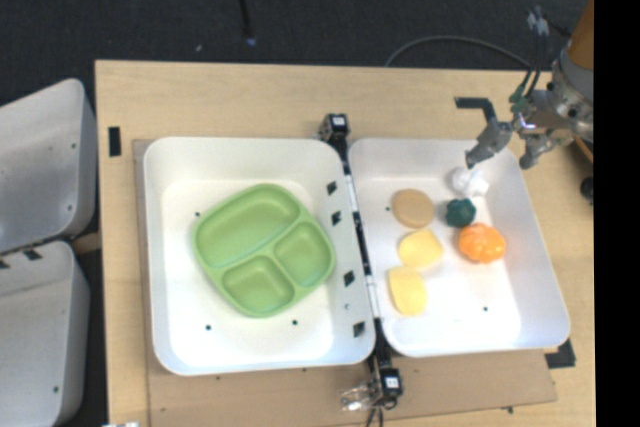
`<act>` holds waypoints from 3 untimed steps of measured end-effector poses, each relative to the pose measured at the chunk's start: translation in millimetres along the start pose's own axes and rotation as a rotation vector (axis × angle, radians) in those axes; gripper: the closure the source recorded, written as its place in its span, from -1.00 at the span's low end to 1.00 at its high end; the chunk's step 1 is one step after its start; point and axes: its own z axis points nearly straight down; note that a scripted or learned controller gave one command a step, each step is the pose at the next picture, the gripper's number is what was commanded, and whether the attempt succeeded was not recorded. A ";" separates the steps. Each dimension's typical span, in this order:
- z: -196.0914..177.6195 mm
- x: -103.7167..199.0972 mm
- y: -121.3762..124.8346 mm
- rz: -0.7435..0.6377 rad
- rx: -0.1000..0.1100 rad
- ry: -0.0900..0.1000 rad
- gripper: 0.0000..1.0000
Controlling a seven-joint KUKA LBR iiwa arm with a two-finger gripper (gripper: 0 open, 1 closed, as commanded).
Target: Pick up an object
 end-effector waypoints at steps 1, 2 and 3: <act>-7.5 0.7 1.7 -0.003 -0.012 -0.002 -1.00; 54.9 -1.9 4.2 -0.001 -0.008 -0.002 -1.00; 99.8 -6.4 -1.7 0.000 -0.008 -0.002 -1.00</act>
